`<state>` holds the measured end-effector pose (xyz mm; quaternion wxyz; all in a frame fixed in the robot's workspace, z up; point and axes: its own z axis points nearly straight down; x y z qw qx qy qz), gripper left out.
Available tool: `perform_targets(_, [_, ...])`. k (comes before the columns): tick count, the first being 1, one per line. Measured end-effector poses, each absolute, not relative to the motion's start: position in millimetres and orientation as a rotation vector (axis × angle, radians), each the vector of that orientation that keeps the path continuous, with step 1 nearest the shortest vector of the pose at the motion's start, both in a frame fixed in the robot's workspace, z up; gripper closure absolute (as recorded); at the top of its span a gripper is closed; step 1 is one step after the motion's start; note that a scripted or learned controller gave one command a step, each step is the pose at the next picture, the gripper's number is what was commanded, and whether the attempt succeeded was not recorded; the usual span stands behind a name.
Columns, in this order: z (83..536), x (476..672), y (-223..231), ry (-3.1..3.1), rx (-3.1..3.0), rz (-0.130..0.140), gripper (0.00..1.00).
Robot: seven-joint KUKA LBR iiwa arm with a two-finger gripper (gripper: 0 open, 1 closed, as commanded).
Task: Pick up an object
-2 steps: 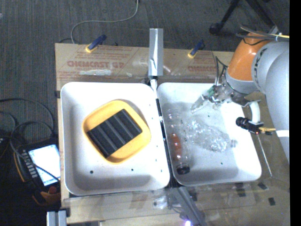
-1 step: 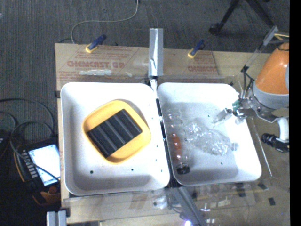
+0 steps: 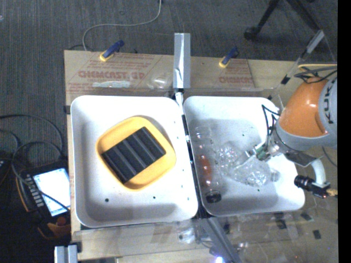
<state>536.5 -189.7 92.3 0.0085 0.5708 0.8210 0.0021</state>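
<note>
i see gripper (image 3: 262,151) low in right bin (image 3: 241,107) over clear crinkled plastic (image 3: 241,166); can't tell its state. risk: plastic probably slips, flimsy and glare-hidden.

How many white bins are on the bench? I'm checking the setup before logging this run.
2. The left bin holds a yellow tray with a black ribbed insert. The right bin holds clear plastic items, with the arm over its right side.
</note>
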Motion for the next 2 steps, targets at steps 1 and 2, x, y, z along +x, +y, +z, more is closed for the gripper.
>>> perform_targets(1, [92.2,572.8,-128.4,2.553,1.801,0.013,0.00])
perform_targets(2, [92.2,563.9,-138.4,2.580,1.762,0.013,0.00])
